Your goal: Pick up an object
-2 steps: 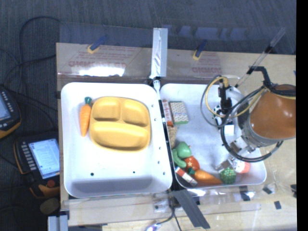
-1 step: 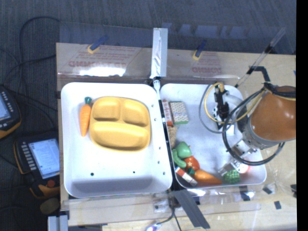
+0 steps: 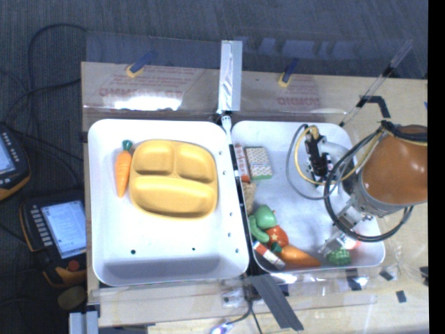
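Looking down on the desk [image 3: 389, 89], you have two white bins side by side. The left bin [image 3: 125, 256] holds a yellow divided tray [image 3: 174, 178] lying flat toward its far half, with a toy carrot [image 3: 123, 171] just beside the tray's left edge, its green top pointing away from you. The right bin [image 3: 292, 214] holds a small patterned box [image 3: 258, 163] near its far left corner, and along its near edge a cluster: a green toy vegetable [image 3: 263, 218], a red piece [image 3: 277, 236] touching it, and an orange carrot-shaped piece [image 3: 299, 257] lying on its side. A small green object [image 3: 340, 257] sits in the near right corner. The arm [image 3: 393, 172] reaches in from the right, and the claw [image 3: 336, 243] is low over that corner, just beside the green object; you cannot tell how wide it stands or whether it grips anything.
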You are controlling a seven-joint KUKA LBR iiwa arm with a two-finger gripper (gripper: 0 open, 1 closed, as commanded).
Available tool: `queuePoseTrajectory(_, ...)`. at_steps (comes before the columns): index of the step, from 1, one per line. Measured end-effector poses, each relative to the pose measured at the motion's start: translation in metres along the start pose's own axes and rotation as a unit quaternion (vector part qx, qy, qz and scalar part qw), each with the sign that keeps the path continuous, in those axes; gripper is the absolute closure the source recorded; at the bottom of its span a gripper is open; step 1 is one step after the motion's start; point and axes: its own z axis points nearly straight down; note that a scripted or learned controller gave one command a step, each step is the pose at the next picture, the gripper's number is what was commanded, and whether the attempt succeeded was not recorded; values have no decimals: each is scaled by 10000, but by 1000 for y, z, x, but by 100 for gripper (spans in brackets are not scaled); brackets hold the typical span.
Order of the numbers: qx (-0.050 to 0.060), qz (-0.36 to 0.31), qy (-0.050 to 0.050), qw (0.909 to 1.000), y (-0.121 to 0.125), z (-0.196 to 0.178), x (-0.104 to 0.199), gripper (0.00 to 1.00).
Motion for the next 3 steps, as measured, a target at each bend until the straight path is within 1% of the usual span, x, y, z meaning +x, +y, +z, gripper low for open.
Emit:
queuePoseTrajectory(1, 8, 7, 21, 10000, -1, -9, 2, 100)
queuePoseTrajectory(2, -63, 2, -18, 10000, -64, -40, -52, 100)
queuePoseTrajectory(3, -59, -1358, -36, 9907, -13, -22, 15, 100)
